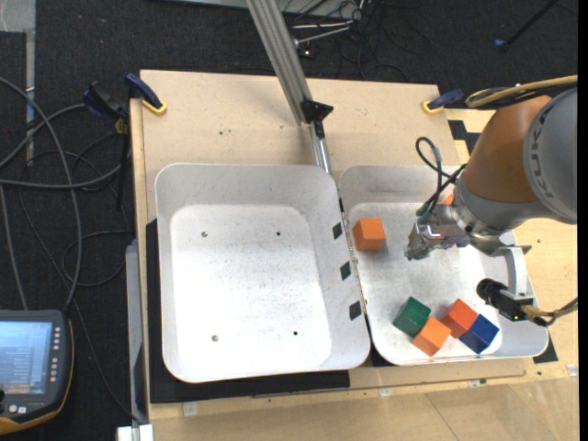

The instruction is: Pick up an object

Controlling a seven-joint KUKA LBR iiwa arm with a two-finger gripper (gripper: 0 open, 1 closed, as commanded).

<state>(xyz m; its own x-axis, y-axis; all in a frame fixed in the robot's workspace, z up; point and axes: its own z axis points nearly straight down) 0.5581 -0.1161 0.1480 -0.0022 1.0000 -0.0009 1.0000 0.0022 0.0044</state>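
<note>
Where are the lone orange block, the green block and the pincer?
lone orange block (pixel 369 233), camera view, top face.
green block (pixel 412 316), camera view, top face.
pincer (pixel 421 246), camera view, between its fingertips.

Arm (pixel 524 159) in from right, wrist bent down, orange band up top; claw (pixel 423 244) pointing down-left, low.

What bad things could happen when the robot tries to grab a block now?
The gripper sits beside the lone orange block, not over it, so it may shove the block instead of catching it. That block lies near the right bin's left wall, so it could get pushed against it. The green block, two orange-toned blocks and blue block are bunched together, so grabbing one might bump the others.
</note>
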